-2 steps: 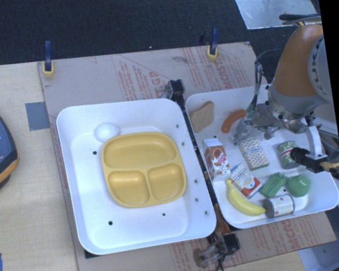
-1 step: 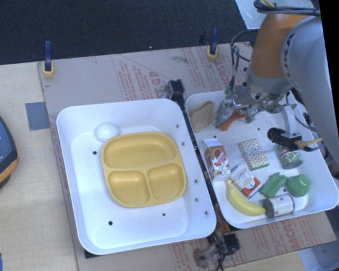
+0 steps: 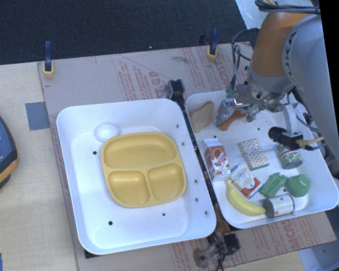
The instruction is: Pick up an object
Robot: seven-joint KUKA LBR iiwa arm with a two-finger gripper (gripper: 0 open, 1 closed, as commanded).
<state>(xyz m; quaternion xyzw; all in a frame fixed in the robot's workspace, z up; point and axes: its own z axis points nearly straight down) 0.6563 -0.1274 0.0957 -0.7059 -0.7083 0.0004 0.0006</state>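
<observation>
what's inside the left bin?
The left bin holds a yellow divided tray with three compartments, plus a small white round object at the tray's upper-left corner. The bin floor beneath the tray is covered.

Single fixed camera above bench (image 3: 34,246), slanted downward, both bins (image 3: 81,176) framed.

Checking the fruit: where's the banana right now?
The banana lies in the right bin, near its front-left corner, just below a small red-and-white packet.

Two white bins (image 3: 78,177); one yellow tray (image 3: 143,167); one banana (image 3: 242,201); two cartons (image 3: 217,159).
</observation>
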